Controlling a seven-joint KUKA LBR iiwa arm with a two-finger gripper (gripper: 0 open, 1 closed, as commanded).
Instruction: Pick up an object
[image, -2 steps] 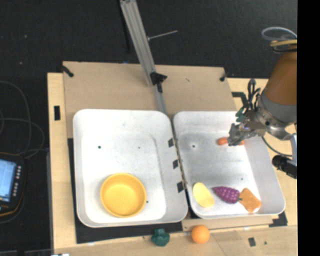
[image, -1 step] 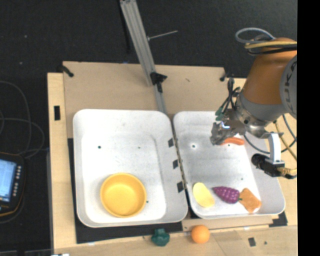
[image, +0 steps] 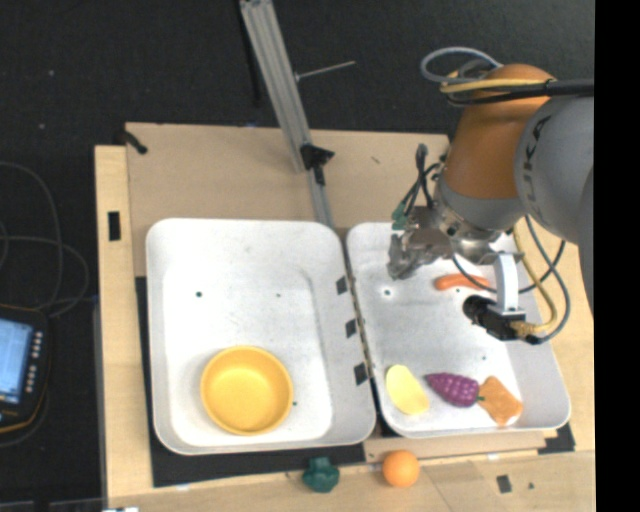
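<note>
Grey and orange, the arm (image: 520, 140) reaches in from the right and hangs over the upper part of the right bin (image: 540, 385). Both white bins rest side by side on the counter (image: 230, 170). The left bin (image: 240, 270) holds one item, a yellow bowl (image: 246, 389), near its front edge. The right bin holds the candidate items: a purple grape cluster (image: 452, 387) and an orange block (image: 500, 400) just beside it at the front, a pale yellow piece (image: 406, 389) to the left of the grapes, and a slim orange piece (image: 462, 283), possibly a carrot, near the wrist. Outside the bins, an orange ball (image: 400, 467) and a small green item (image: 321, 475) lie on the front strip of the counter. The tool (image: 403, 258) points down at the rear left corner of the right bin, above bare bin floor; nothing is seen between its tips, and whether it is released or clenched cannot be told from this angle. Judged step: approach or positioning, with no item grasped yet. The nearest item is the slim orange piece, just beside the tool on its right; the front three lie well apart from it. The next move calls for centring over one chosen item, aligning to its narrow axis, then descending.
</note>
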